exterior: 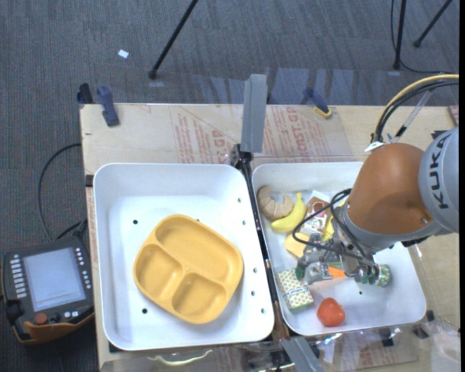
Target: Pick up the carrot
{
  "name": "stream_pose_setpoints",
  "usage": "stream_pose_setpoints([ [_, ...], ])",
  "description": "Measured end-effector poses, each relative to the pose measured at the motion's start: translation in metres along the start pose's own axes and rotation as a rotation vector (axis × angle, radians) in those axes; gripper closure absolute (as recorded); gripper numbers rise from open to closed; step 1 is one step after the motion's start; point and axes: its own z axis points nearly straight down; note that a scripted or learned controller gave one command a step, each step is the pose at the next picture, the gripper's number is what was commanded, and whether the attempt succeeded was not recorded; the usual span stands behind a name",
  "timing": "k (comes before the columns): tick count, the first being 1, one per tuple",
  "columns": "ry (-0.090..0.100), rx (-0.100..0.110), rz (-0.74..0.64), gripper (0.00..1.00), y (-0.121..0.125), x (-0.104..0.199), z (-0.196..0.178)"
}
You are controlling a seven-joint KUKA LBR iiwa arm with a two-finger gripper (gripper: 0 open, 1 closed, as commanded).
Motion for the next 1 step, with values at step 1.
stream_pose_setpoints([
  [1,0.007,0.001,0.391,1.0,-0.0078,0.0201,-0.0318],
])
